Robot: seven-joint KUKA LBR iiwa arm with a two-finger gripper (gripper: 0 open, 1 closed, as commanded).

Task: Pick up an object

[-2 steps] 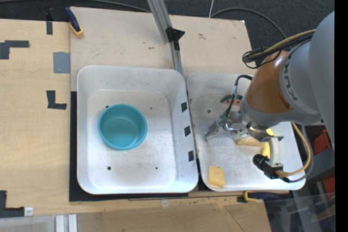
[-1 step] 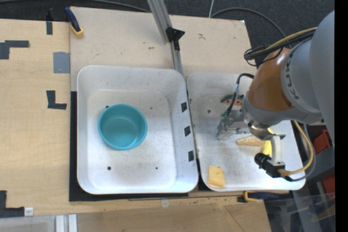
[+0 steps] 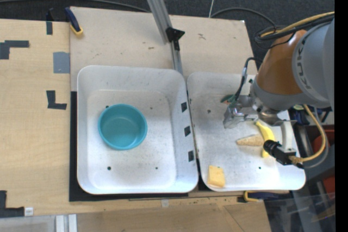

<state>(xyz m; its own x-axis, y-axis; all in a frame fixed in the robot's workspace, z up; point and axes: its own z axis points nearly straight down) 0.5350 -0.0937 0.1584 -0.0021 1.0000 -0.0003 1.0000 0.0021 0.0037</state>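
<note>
The right bin [image 3: 217, 89] holds a yellow block [image 3: 216, 176] near its front edge, a pale tan wedge [image 3: 249, 141] and a yellow banana-like piece [image 3: 265, 132] toward its right side. My gripper [image 3: 235, 115] hangs over the middle of this bin, just left of the tan wedge and the banana piece, its metal fingers pointing down and left. Nothing shows between them. A green bit [image 3: 228, 98] peeks out beside the wrist. In the left bin [image 3: 92, 81] sits a teal bowl [image 3: 123, 126].
A grey metal pole [image 3: 155, 0] slants in from the top and ends near the divide between the bins. Cables run around the arm at the right. The wooden bench lies to the left with black tape marks.
</note>
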